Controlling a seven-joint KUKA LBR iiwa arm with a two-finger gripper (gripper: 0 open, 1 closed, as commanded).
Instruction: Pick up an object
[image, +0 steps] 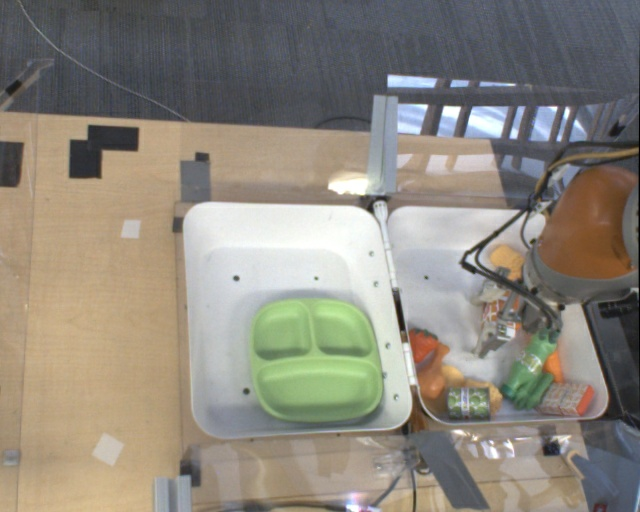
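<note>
My gripper (500, 328) hangs low in the right bin (440, 250), below the arm's orange band (592, 225). It is just left of a green bottle (528, 368) that lies tilted near the bin's front right. Along the front wall lie a green can (470, 402), a small yellow piece (455, 373), an orange item (432, 381) and a red-orange item (424, 347). A pinkish box (566, 398) sits in the front right corner. A yellow-orange object (508, 261) is partly hidden beneath the arm. Nothing shows clearly held by the gripper.
The left bin (220, 250) holds a green divided plate (315, 358) at its front right. A metal post (383, 145) stands behind the wall between the bins. Black cables (490, 250) loop off the wrist. Wooden bench surface (90, 330) spreads to the left.
</note>
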